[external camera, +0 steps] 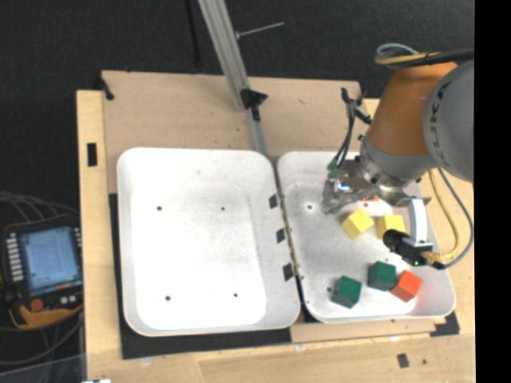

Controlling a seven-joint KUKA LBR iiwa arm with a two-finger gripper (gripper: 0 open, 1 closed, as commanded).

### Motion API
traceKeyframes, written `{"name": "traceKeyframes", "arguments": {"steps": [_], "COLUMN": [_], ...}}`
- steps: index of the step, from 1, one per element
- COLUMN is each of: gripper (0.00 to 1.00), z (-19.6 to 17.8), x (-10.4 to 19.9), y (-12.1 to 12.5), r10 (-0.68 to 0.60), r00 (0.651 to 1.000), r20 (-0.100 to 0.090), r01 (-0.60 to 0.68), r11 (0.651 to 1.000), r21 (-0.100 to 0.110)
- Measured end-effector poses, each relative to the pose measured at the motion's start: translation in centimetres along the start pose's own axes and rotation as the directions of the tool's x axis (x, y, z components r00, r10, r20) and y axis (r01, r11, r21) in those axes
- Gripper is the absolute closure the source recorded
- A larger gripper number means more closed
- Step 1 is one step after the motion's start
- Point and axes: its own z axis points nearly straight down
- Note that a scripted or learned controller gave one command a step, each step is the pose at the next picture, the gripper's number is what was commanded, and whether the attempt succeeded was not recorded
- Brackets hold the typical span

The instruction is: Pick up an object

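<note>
- gripper (339, 191) hangs over the right bin (307, 178), near its back edge; finger state possibly hidden, cannot tell.
- yellow block (358, 223) just beside it; bare floor toward the bin's left wall.

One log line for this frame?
arm over right bin | tool near yellow block | nothing seen held | grip state unclear

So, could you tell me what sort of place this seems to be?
Probably a robotics lab test bench: a KUKA arm reaching over two white bins, coloured blocks in the right one, and a teach pendant beside the bench.
</note>
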Motion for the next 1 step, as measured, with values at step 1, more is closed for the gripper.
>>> {"name": "traceKeyframes", "arguments": {"steps": [1], "gripper": [1.0], "z": [-0.04], "x": [4.34], "y": [-1.04], "r10": [0.001], "r00": [1.0], "r20": [0.0], "r01": [-0.001], "r11": [1.0], "r21": [0.001]}}
